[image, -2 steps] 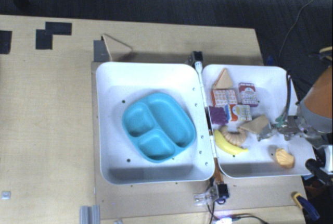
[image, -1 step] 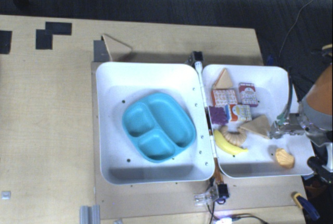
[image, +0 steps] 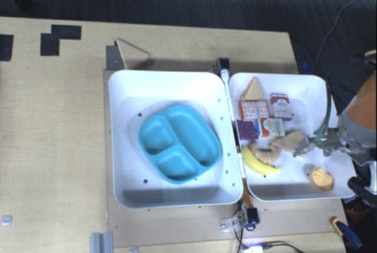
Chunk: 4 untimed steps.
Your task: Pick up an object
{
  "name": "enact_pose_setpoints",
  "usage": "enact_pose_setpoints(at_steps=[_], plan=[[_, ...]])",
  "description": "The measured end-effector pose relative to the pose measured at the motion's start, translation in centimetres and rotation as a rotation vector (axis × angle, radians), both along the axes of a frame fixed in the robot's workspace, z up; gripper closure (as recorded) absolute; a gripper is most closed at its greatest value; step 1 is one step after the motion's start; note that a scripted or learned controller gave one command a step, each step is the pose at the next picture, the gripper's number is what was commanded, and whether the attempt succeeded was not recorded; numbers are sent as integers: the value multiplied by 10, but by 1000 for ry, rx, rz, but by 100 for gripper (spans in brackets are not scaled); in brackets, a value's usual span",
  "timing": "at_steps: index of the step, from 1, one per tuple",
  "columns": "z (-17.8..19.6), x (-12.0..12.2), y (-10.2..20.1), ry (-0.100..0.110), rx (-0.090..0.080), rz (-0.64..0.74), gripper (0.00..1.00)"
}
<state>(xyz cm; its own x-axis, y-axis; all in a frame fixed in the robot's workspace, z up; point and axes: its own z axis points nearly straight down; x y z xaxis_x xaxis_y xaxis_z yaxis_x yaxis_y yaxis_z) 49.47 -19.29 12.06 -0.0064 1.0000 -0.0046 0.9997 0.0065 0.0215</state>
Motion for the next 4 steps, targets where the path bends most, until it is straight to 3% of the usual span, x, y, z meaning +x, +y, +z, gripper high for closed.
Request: enact_pose_setpoints(at_steps=[1, 2, 3, 4], plan=[[-33, -6, 15, 14, 2, -3, 0], [-21, -3, 14, 7, -1, 0, 100], [40, 90, 90, 17, 5, 0, 100], [39, 89, 89, 19, 4, 0, 0]])
